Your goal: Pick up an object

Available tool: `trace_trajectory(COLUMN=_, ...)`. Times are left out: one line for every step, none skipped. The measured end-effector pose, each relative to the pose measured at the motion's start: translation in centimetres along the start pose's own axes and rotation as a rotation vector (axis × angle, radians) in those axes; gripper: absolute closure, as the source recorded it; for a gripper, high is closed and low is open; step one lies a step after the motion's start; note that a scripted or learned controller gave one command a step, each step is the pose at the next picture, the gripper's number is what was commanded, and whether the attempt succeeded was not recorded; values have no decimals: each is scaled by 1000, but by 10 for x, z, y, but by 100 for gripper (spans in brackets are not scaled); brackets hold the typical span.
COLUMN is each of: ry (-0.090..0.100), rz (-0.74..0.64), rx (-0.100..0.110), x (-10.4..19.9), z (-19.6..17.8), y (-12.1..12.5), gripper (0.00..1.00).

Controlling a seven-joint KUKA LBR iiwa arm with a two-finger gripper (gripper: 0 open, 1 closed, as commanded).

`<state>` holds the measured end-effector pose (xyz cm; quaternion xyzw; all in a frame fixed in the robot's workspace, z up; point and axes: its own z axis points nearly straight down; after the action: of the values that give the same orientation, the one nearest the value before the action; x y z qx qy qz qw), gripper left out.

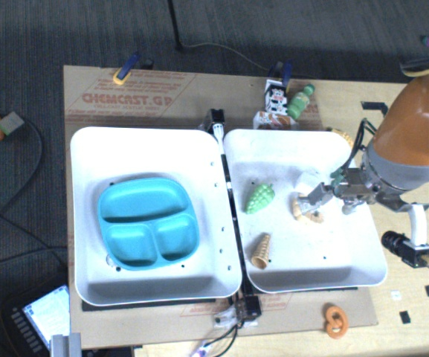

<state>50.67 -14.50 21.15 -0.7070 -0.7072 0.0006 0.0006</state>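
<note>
Nearest the lens: a small orange pretzel-shaped piece (336,320) lies on the bench, just outside the right bin's (363,270) front rim.
Right bin: a waffle cone (262,251) sits near the front, a green ridged toy (259,198) near the divider, and a small tan piece (304,208) toward the middle.
Left bin: it holds a blue divided tray (149,222).
My pincer (311,199): it hangs low over the tan piece, and I cannot tell whether it is apart or together.
Step in hand, as I judge it: closing in on the tan piece.
Doing it well: I want to be centred over it, drop straight, squeeze across its narrow side, then lift slowly.
Risk: it may skid on the smooth floor.
</note>
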Motion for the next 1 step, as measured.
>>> trace_trajectory(ry=1, rz=1, rx=3, x=29, z=103, y=-4, gripper=0)
